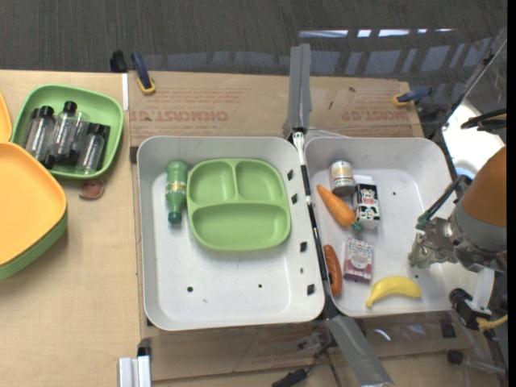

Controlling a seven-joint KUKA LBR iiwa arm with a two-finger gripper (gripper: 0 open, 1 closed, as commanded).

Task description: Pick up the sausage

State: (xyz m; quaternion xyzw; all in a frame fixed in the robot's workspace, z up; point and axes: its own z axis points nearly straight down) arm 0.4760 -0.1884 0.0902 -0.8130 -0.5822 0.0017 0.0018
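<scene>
Lying at the lower right of the frame, a banana (pixel 393 289) sits in the right bin (pixel 431 164), with the tool (pixel 430 247) hovering just above and to its right; whether the tool is spread or pressed together cannot be told. The sausage (pixel 332 268) rests against the right bin's left wall at lower centre, just beside a pink packet (pixel 359 260). Farther up are a carrot (pixel 335 205), a small carton (pixel 368 202) and a tin (pixel 343 175). The left bin (pixel 153 256) holds a green divided plate (pixel 239 204) and a green bottle (pixel 176 189).
</scene>
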